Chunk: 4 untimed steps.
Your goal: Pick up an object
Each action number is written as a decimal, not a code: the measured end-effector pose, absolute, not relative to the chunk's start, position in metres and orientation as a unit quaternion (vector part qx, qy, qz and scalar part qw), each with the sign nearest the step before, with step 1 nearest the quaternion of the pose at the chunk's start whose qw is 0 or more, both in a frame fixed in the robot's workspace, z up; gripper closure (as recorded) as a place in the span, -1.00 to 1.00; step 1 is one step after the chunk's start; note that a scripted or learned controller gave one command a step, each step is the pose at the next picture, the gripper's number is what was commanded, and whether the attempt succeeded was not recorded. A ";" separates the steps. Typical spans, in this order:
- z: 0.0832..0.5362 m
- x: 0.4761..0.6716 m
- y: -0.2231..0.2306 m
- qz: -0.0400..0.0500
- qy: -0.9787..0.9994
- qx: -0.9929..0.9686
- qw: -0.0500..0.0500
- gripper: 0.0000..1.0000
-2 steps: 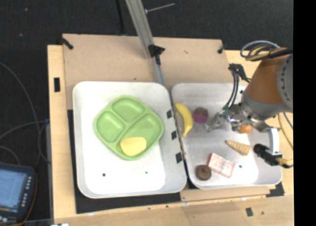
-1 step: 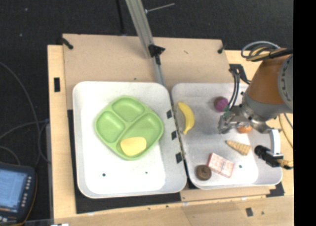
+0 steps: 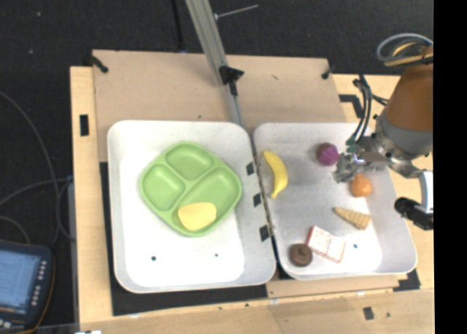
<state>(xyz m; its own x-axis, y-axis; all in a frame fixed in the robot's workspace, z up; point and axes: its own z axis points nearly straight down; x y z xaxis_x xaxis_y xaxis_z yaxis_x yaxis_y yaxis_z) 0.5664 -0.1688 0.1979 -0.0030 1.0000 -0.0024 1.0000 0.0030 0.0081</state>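
Arm (image 3: 408,110) comes in from the right, orange band above the wrist, and sits over the right bin (image 3: 292,139).

Gripper (image 3: 352,168) is low over the bin's right half, between the purple ball (image 3: 327,154) on its left and the small orange fruit (image 3: 361,186) just to its near-right. Fingers: can't tell whether they're open or closed (too small and dark at this angle). Nothing visibly between them, so I'm not calling a grasp. It's very close to the orange fruit, but contact isn't resolvable.

Right bin contents:
- banana (image 3: 276,173) at the left edge, lying roughly far-to-near
- purple ball in the far-middle
- orange fruit right of centre
- waffle cone (image 3: 352,216) just nearer than the orange fruit, lying flat, tip pointing left
- white-and-red carton (image 3: 325,243) near the near edge
- brown donut-like piece (image 3: 300,254) just left of the carton, near the near-left corner

Left bin (image 3: 131,252): green divided plate (image 3: 191,187) about centre, with a yellow piece (image 3: 197,215) in its nearest compartment.

The two bins sit side by side on the bench (image 3: 146,84), edges touching.
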 end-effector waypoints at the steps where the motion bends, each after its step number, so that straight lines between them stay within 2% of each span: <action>1: 0.245 0.568 -0.170 0.002 0.708 0.706 0.003 1.00; 2: 0.215 0.568 -0.172 -0.001 0.707 0.707 0.001 1.00; 4: 0.240 0.589 -0.075 0.001 0.710 0.704 0.000 1.00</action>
<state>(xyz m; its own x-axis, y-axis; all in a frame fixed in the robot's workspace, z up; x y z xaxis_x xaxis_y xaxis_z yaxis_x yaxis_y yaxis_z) 0.5893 -0.0749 0.2397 -0.0078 1.0000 0.0014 1.0000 0.0078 0.0027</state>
